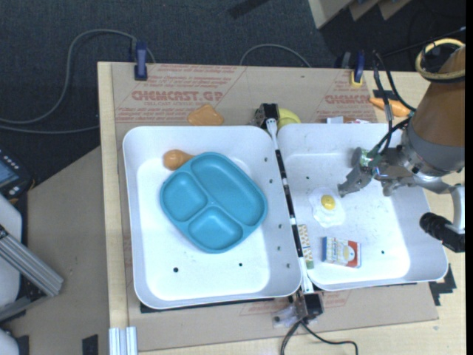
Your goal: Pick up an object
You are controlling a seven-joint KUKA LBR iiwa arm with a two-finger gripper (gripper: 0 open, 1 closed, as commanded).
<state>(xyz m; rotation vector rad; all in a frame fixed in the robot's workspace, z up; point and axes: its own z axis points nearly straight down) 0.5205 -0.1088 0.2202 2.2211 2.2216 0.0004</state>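
Right bin: fried egg (327,207), white with yellow yolk, flat on floor left of centre; small carton (341,252), white with red and blue print, lying flat nearer front edge, just apart from egg. Left bin: blue tray (213,200), three compartments, flat, turned at a slant, mid-bin; orange-brown lump (176,158) touching tray's far-left edge, partly hidden by it.

Blue divided plate (213,201): smooth plastic, slight sheen. Both white bins (222,279) smooth plastic w/ soft gloss, right one (384,268) speckled. Fried egg toy (327,207) looks glossy plastic. Small carton (341,251): printed card, matt. Bench top (222,91): brown paper-faced board, matt, red print. Gripper (351,186): dull grey metal. Floor (59,13): dark, rough carpet.
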